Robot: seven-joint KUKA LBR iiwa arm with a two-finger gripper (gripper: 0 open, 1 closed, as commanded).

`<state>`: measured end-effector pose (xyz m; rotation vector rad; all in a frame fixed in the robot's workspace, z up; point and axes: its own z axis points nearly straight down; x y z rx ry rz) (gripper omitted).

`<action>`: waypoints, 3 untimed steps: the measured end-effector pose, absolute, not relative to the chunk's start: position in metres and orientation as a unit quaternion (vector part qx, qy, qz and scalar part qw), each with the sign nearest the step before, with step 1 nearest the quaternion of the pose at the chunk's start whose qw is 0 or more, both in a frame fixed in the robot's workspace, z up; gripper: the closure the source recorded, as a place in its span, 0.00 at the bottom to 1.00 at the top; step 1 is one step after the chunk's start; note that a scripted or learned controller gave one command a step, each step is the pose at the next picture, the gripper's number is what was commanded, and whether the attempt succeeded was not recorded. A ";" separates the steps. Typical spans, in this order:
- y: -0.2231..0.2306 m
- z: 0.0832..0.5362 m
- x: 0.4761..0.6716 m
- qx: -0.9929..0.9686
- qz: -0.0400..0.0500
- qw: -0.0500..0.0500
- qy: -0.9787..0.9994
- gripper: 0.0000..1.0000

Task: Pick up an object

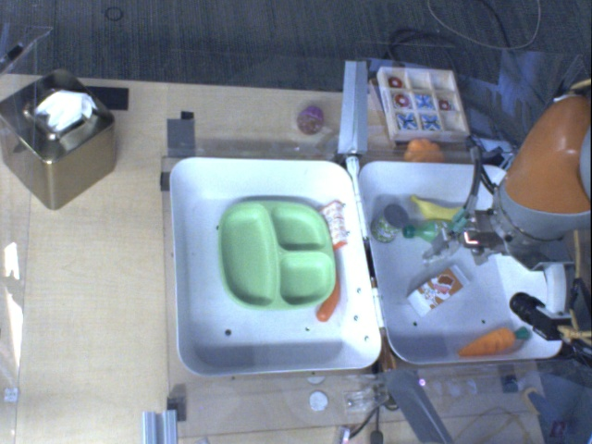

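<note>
Arm (pixel 546 169) comes in from the table's right edge and hangs over the right bin (pixel 398 336). End effector (pixel 453 237) sits above the upper middle of that bin; can't tell how it stands, the wrist hides it. Nothing visibly held.

Right bin contents:
- yellow banana-shaped piece (pixel 433 209) near the far wall, just left of the end effector
- green item (pixel 421 232) just beside it, right at the end effector tip; touching or not, can't tell
- grey round item (pixel 396 214) and a small green-white ball (pixel 384 231) toward the bin's left wall
- small carton (pixel 436 290) with orange print, lying flat mid-bin, below the end effector and clear of it
- orange carrot (pixel 488 342) at the near right corner

Left bin (pixel 199 276):
- green divided tray (pixel 277 252) in the centre
- red-white packet (pixel 335 222) against the tray's right edge
- orange chili-shaped piece (pixel 329 302) by the tray's near right corner

On the table outside the bins: gold box (pixel 60 148) at the far left corner, tic-tac-toe board (pixel 421 103) behind the right bin, purple disc (pixel 311 118) behind the left bin.
</note>
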<state>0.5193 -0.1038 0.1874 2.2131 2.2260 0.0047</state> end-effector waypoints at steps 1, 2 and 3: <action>-0.154 0.091 0.500 0.720 0.005 0.008 0.694 0.00; -0.155 0.103 0.503 0.719 0.007 0.012 0.695 1.00; -0.130 0.185 0.528 0.699 0.002 0.003 0.715 1.00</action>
